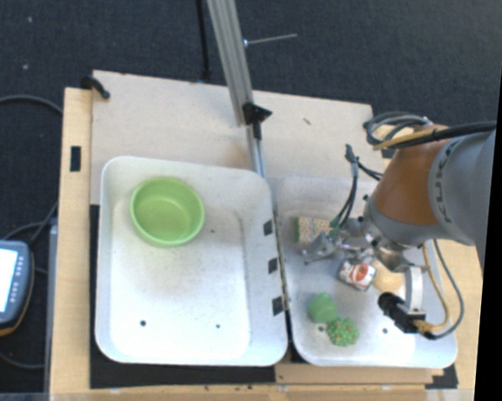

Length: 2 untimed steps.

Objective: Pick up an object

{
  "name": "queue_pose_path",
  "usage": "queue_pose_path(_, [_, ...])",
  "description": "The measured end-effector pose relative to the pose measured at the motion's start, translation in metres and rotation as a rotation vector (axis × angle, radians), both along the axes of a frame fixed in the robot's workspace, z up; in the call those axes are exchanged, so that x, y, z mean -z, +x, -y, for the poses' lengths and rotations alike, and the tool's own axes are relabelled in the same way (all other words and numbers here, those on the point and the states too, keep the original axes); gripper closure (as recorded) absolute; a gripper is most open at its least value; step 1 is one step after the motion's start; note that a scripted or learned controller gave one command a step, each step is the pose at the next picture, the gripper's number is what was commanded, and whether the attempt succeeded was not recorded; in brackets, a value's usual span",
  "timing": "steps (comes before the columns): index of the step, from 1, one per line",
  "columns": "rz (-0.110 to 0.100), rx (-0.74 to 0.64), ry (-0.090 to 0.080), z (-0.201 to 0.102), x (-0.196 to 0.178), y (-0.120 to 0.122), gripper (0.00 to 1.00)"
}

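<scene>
My gripper [345, 247] hangs low over the middle of the right bin [413, 349], at the end of the grey arm with its orange band [407, 187]. Just below and right of it lies a small red-and-white can-like object [358, 273], touching or nearly touching the gripper. A tan and green block [310, 229] lies just left of the gripper. Nearer the bin's front sit a smooth green ball [321, 308] and a knobbly green piece [342, 332], side by side.
A light green bowl [167, 211] stands at the back left of the left bin [179, 320]. A slanted metal pole [237, 63] rises from behind the bins. Cables [439, 299] loop from the wrist over the right bin's right side.
</scene>
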<state>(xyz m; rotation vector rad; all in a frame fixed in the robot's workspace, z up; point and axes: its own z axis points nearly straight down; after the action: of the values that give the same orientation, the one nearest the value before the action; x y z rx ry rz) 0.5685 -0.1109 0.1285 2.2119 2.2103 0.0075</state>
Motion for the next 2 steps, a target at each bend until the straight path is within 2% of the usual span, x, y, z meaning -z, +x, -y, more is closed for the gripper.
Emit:
queue_pose_path(1, [0.013, -0.002, -0.001, 0.0011, -0.0006, 0.0055, 0.00])
queue_pose_path(2, [0.013, 0.004, 0.001, 0.0016, -0.0096, 0.0057, 1.00])
